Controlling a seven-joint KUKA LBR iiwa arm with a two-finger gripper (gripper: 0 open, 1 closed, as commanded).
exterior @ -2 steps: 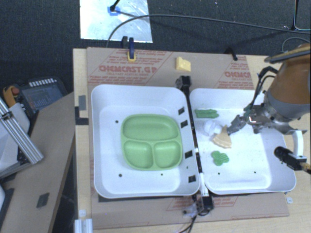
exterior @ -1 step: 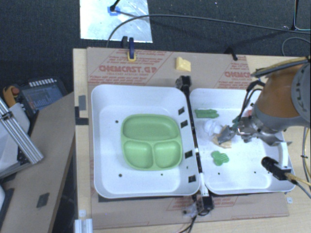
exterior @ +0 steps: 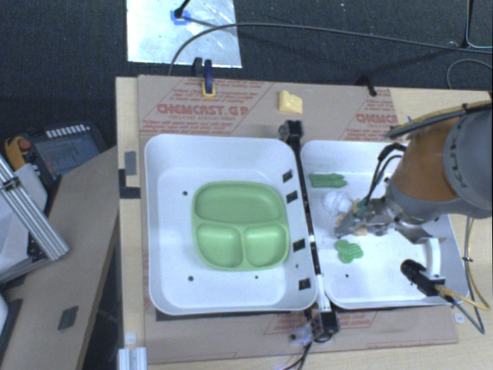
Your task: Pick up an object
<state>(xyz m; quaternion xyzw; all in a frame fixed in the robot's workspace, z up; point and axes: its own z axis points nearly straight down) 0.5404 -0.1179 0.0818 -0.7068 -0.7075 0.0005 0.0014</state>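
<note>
green toy [exterior: 349,250] beside gripper [exterior: 348,220], mid-bin

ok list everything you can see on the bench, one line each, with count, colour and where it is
bins: 2, white, side by side on the bench
divided tray: 1, light green, three compartments, middle of the left bin
long green piece: 1, green, upper left of the right bin
small green piece: 1, green, lower left of the right bin
pale object: 1, whitish, right bin, just left of the gripper; too blurred to identify
yellow block: 1, yellow, on the cardboard sheet behind the bins
clamp: 1, blue and yellow, back edge of the cardboard
arm: 1, grey with orange band, over the right bin
gripper: 1, dark, low in the right bin between the two green pieces
</note>
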